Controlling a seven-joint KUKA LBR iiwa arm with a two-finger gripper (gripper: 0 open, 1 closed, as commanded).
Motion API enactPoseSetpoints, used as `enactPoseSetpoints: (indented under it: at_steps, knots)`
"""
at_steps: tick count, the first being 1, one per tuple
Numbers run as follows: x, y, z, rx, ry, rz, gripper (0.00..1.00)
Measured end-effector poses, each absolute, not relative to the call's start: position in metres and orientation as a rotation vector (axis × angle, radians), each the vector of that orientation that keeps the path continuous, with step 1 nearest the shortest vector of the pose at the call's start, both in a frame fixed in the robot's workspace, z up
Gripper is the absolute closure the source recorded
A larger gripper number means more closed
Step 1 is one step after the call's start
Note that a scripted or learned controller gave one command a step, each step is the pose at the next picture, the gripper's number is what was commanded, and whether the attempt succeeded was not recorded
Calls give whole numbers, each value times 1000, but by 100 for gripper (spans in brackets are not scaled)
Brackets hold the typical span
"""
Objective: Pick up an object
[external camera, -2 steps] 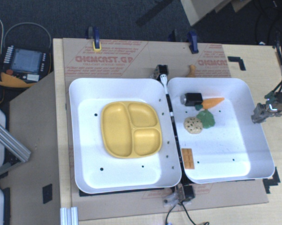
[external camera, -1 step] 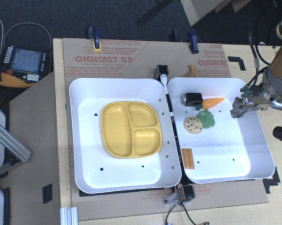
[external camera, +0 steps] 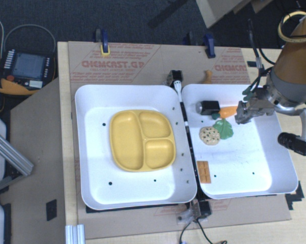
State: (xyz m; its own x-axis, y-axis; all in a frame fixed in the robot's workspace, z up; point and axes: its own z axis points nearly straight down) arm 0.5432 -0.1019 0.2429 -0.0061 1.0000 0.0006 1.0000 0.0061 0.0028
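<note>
Bright, even light falls from above. The two white bins [external camera: 130, 200] are the brightest areas, close to washed out on their floors, with a soft grey shadow along the left bin's upper and left inner walls. The yellow tray [external camera: 142, 139] shows mild sheen and gentle shading in its compartments. A blown-out white patch sits at the top right of the frame. The dark floor at the top stays dim. Focus is fairly sharp at centre; small lettering on the cardboard surface [external camera: 117, 60] reads soft.

Bench [external camera: 66, 136] — two (white) bins [external camera: 92, 136] side by side.
</note>
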Motion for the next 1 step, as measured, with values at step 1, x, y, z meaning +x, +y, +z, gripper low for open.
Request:
enactPoseSetpoints:
  at_steps: [1]
  knots:
    - [564, -54, 229, 2215, 2228, 3, 100]
